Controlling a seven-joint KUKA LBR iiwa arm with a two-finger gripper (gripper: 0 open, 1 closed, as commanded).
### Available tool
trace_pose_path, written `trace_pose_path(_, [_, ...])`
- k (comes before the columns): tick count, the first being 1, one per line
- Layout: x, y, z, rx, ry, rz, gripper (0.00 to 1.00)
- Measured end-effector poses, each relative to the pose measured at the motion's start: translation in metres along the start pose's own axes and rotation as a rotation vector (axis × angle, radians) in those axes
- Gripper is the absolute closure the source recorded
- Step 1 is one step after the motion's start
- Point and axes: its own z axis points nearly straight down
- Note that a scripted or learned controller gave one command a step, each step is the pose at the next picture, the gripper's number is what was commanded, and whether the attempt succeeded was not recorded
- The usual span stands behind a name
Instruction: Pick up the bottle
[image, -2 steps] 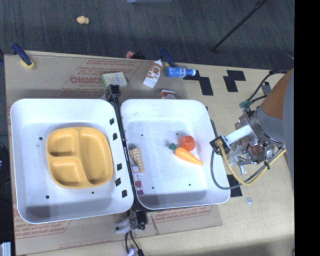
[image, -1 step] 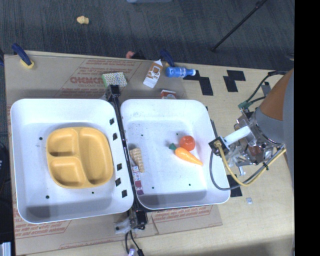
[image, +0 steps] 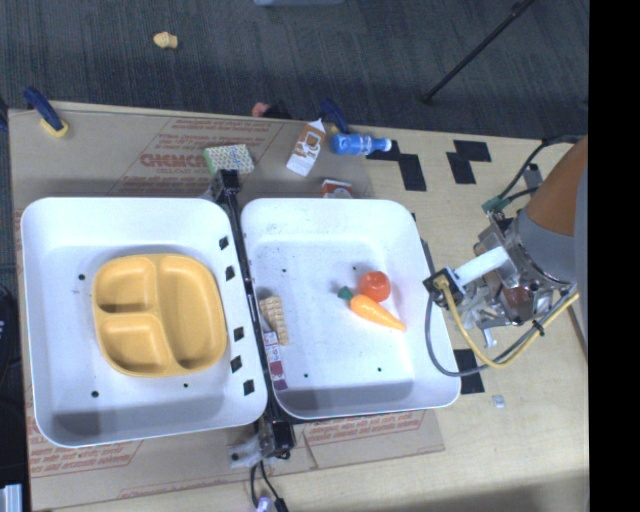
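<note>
We recorded the small blue plastic bottle (image: 360, 145) lying on its side on the bench beyond the right shallow white bin (image: 330, 225), outside both bins. That bin held an orange carrot (image: 377, 312) touching a red tomato (image: 374, 285); the left white bin (image: 60, 240) held a yellow compartment tray (image: 160, 312). The gripper (image: 495, 300) sat right of the right bin; we could not tell its jaw state.

Red print on the cardboard sheet (image: 150, 165) under the bins is too blurred to read

Pincer (image: 470, 300) hovers at right edge
</note>
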Motion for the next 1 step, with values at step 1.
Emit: trace_pose_path(1, [-0.0002,-0.0004,0.0122,0.002,-0.002,-0.001,1.00])
